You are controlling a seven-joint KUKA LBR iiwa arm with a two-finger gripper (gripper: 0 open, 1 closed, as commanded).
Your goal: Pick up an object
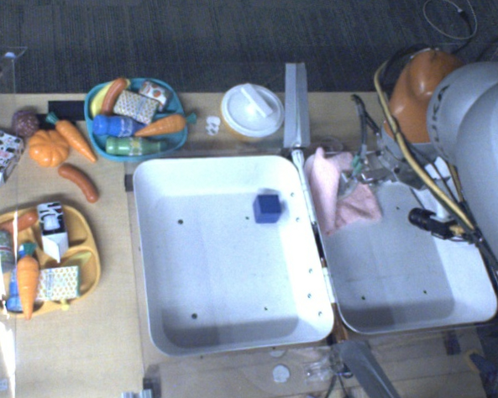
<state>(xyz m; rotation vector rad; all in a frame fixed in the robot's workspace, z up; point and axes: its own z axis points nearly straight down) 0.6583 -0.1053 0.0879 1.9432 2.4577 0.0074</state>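
Over the right bin (423,301), the tool (361,172) sits against a pink cloth (337,193) at the bin's upper left corner; its grip, perhaps on the cloth, cannot be told. A blue cube (268,207) lies in the left bin (206,323).

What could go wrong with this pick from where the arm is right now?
The gripper sits at the pink cloth, which is draped against the right bin's wall by the divider; the fingers may strike that wall or snag only a fold that slips out. The blue cube lies far off in the left bin, so a missed grasp leaves nothing else nearby to catch.
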